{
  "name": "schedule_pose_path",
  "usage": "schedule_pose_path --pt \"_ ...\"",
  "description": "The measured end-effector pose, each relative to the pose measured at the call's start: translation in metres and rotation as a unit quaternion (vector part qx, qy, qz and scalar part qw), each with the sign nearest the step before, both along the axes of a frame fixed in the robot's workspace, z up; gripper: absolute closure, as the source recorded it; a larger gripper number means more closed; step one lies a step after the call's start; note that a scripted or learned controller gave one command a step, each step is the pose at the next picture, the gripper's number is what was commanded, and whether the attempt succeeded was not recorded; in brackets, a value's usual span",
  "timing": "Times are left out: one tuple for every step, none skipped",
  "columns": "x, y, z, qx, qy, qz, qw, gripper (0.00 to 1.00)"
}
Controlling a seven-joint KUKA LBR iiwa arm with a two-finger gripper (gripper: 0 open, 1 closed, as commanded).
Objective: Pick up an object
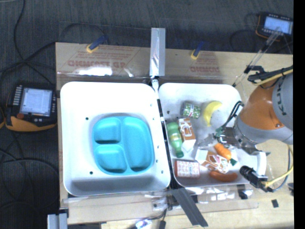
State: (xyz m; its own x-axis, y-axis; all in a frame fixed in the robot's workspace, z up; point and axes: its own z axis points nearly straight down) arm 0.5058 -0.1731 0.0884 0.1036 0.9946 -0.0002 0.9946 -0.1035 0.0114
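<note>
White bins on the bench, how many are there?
2. The left bin holds a blue tray. The right bin holds the toy food, where the arm reaches in.

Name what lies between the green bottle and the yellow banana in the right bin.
In the camera view, a small green can lies between the green bottle and the yellow banana, near the bin's far wall.

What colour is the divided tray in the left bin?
Light blue tray, seen in the camera view.

A wooden bench (267,66) carries two shallow white bins side by side: the right bin (164,128) lies under the gripper (224,140), the left bin (69,128) well beyond it.
</note>
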Motion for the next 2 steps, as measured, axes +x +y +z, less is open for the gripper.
schedule_pose_path --pt "0.001 0.000 0.007 0.0006 0.002 0.002 1.0000 1.00" --pt "0.004 0.023 0.098 0.0005 0.009 -0.032 0.9994 1.00"
